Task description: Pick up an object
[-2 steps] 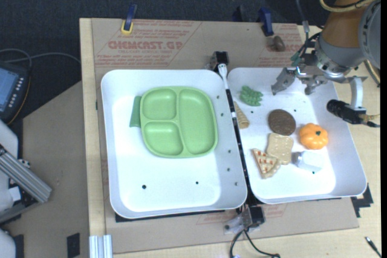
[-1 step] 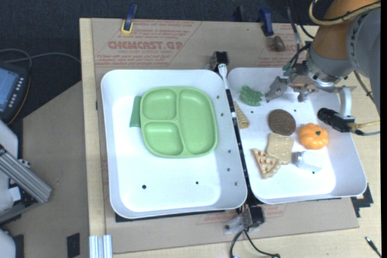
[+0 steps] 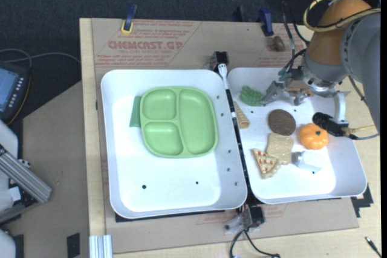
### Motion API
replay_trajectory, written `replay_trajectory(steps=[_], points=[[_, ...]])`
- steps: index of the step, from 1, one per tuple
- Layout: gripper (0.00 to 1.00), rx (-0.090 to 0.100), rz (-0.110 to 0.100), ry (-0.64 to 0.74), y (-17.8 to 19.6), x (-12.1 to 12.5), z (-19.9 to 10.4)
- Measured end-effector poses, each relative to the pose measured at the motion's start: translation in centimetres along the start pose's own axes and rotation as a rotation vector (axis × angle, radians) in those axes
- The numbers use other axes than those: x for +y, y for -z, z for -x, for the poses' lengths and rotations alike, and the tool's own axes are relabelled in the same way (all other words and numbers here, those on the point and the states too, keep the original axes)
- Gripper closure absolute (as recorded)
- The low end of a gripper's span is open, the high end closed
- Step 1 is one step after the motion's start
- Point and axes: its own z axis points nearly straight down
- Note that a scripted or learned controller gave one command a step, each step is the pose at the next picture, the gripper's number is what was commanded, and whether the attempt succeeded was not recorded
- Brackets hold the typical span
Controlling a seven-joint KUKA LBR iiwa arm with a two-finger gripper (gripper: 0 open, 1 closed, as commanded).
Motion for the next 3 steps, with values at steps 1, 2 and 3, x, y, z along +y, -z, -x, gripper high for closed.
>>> replay_trajectory(steps=[1,2,3], points=[[1.0,-0.001,0.005,0.0,1.3,0.1,0.0],[1.0,-0.003,0.011,-0.003,7.5,0.3,0.6],[1.0,-0.004,0.011,-0.002,12.4,0.8,1.4]])
